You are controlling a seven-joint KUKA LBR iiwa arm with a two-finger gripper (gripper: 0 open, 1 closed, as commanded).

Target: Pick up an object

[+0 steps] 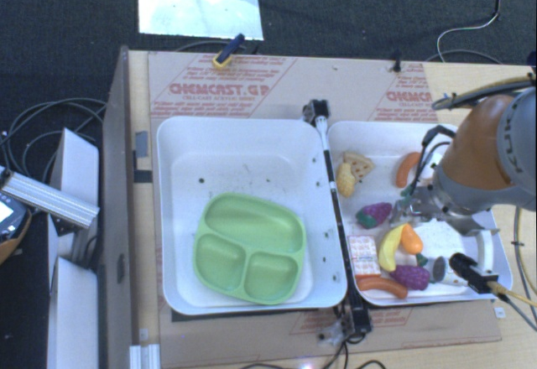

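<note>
My gripper [404, 210] hangs low over the middle of the right bin [379, 145], reached in from the right. Just left of it lies a purple grape bunch [374, 213]. Right below it are an orange carrot-like piece [411, 237] and a yellow banana [388, 249]. An orange sausage [408, 168] lies just behind it. Nothing shows between the gripper and these toys that would tell a grasp.
The right bin also holds a yellow piece [345, 180], a tan cracker wedge [360, 164], a small printed box [362, 252], a red hot dog [382, 284] and a second purple bunch [411, 277]. A green divided plate [249, 248] lies in the left bin [235, 145].
</note>
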